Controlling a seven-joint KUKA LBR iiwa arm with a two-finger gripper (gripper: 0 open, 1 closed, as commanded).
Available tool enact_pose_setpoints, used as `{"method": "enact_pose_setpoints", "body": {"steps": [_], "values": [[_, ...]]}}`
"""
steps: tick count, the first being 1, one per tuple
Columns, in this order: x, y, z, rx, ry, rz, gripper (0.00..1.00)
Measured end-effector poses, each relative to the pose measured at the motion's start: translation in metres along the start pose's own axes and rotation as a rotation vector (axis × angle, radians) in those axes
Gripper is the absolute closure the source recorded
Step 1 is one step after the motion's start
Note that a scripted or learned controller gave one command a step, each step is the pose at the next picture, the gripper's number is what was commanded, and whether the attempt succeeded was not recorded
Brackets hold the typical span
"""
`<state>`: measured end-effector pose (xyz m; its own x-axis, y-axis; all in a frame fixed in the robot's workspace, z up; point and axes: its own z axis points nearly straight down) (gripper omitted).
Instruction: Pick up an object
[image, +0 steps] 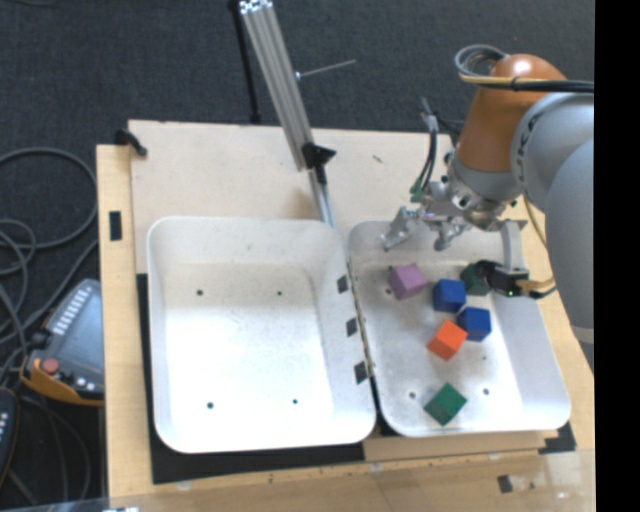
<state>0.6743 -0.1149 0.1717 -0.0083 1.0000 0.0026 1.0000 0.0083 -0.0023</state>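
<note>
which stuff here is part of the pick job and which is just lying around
Job:
gripper
purple block
two blue blocks
orange block
green block
right bin

Lying about:
left bin
metal post
cables
handheld controller

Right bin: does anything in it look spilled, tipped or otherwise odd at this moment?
Nothing stands out. The purple block, two blue blocks, orange block and green block lie loose inside the right bin. The gripper hangs above its far edge, holding nothing.
</note>
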Motion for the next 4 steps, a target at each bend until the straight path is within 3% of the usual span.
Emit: {"method": "enact_pose_setpoints", "body": {"steps": [1, 2, 3, 4], "values": [[0.014, -0.011, 0.078, -0.001, -0.005, 0.004, 0.00], [0.022, -0.039, 0.074, -0.003, -0.005, 0.009, 0.00], [0.021, -0.038, 0.063, -0.006, -0.004, 0.013, 1.00], [0.076, -0.002, -0.031, -0.013, -0.003, 0.001, 1.00]]}}
